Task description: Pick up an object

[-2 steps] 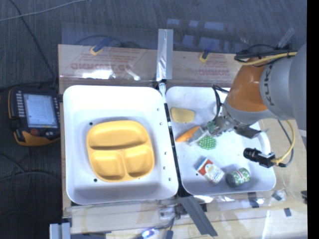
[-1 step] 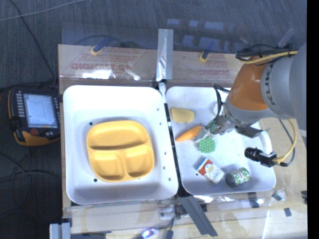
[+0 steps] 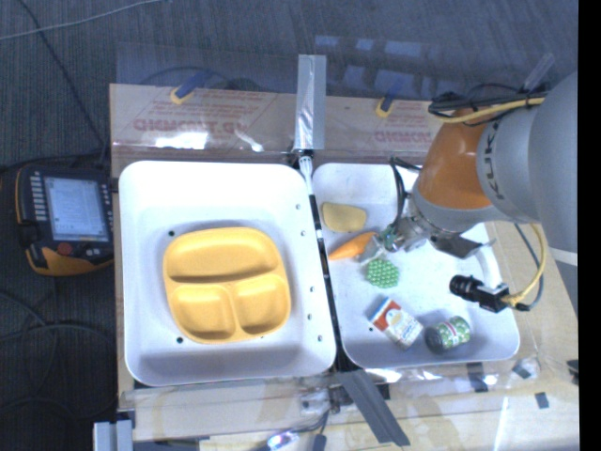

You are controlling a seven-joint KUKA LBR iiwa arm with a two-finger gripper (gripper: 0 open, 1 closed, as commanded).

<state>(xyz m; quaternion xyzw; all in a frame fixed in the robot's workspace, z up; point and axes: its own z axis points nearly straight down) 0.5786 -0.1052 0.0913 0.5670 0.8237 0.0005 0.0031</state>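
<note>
The right bin holds several small things. A pale yellow piece lies at its upper left, with an orange carrot just below it. A green dotted ball sits near the middle. A red and white carton and a green can lie toward the front edge. My gripper hangs low over the bin, just right of the carrot's tip and above the green ball. I see nothing lifted off the bin floor.
The left bin bears a yellow divided plate. A black connector on a yellow cable hangs off the arm over the right bin. A teach pendant lies left of the bench.
</note>
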